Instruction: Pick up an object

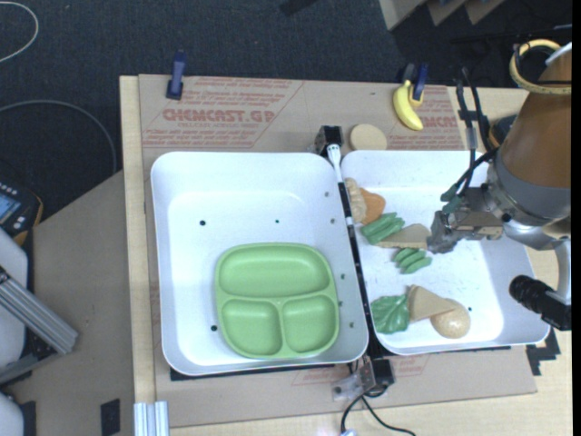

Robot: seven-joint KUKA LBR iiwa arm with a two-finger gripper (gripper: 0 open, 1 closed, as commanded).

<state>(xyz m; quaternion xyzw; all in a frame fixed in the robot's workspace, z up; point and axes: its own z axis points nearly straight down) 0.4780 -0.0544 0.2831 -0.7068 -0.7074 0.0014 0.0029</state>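
Claw [442,240] low in the right bin [508,330]; can't tell its state. Nearest candidates: tan wedge [408,235] just left of it, green pod [413,260] just below-left. Pick one, centre over it, descend straight, confirm the object sits between the tips before lifting.

A green divided tray [275,299] lies in the left white bin [182,189], well left of the claw [442,236]. A yellow banana [408,108] and tan disc [368,137] rest on the desk [145,153] behind it.
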